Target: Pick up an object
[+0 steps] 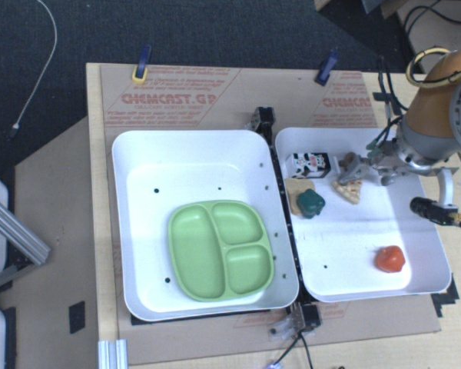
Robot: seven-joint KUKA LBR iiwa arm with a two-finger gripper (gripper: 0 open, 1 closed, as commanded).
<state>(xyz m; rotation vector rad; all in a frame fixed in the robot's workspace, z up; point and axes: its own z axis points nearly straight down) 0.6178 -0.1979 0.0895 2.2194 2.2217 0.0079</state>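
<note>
Dark carpet (215,21) runs around the worktop (107,206), a brown board printed with red lettering and held at its far edge by two clamps, a yellow-and-blue one (141,66) toward 11 o'clock and a blue one (326,68) toward 1 o'clock. Two white bins sit on it side by side, touching along a black seam.

Left bin (138,160): a green tray (220,249) with three compartments lies flat toward its 6 o'clock side, well apart from the bin's far wall.

Right bin (415,244): a small black-and-white carton (308,164) lies at its 10 o'clock corner. Just below that, a dark green lump (311,203) rests on a tan piece (297,194) against the left wall. A pale wedge (349,190), like a bit of toast, lies near the far middle of the bin. A red ball (390,259), tomato-like, sits alone toward 5 o'clock, well apart from the rest.

From 3 o'clock the grey arm (426,141) leans in over the right bin's far corner, its orange band (438,91) uppermost. The tool (352,167) points toward 9 o'clock, and its grey tips are low over the wedge, close above or touching it; from where I stand I cannot tell which, nor whether the tool is released or clenched. Nothing is plainly lifted off the bin floor.

A black stub (438,211) sticks in over the right bin's 3 o'clock rim. A white cable (46,44) loops across the carpet at 10 o'clock.
</note>
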